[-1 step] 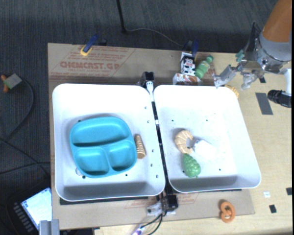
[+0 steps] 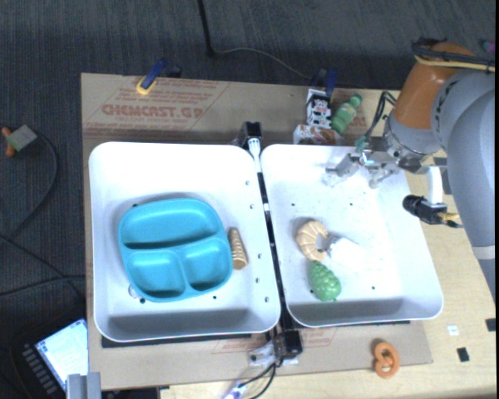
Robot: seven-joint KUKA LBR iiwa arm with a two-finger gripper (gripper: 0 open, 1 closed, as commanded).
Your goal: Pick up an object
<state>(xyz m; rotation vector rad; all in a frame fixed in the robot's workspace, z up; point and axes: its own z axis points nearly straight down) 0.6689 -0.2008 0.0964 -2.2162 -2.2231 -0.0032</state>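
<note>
Toward five o'clock in the right white plastic bin [image 2: 416,248], the knobbly green rubbery toy [image 2: 324,282] looks light and soft, best pinched across its middle, while the empty end effector [image 2: 359,166] hovers spread at one o'clock.

You have even, moderately bright overhead lighting across the bench [image 2: 150,110]. Both white bins run close to overexposure: the right bin [image 2: 399,256] washes out towards 4 o'clock, where a pale item beside the green object [image 2: 324,282] nearly merges with the floor. The left bin [image 2: 108,223] shows a soft shadow under the blue tray [image 2: 175,248] towards 7 o'clock. The dark carpet [image 2: 66,23] at 11 o'clock reads dim and grainy. You get general softness throughout; the arm [image 2: 470,140] at 3 o'clock is slightly blurred.
</note>
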